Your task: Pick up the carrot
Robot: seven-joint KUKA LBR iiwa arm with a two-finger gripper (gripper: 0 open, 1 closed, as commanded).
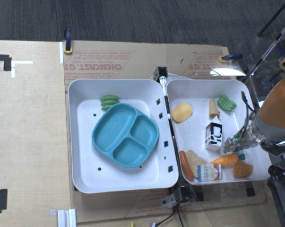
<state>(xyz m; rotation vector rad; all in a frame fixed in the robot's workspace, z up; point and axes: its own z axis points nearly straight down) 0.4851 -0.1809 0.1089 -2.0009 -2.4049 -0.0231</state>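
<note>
The carrot is a small orange toy lying flat near the front right of the right bin, its tip pointing left toward a bread slice. My gripper hovers just above and slightly behind the carrot's thick end, next to the black-and-white carton. The grey arm with its orange band comes in from the right, over the bin's right wall. I see nothing lifted off the bin floor.
Around the carrot in the right bin are an orange nugget, a small blue-labelled box, a sausage, a yellow lump, a tan cone and a green leafy toy. The left bin holds a blue divided plate and a green pod.
</note>
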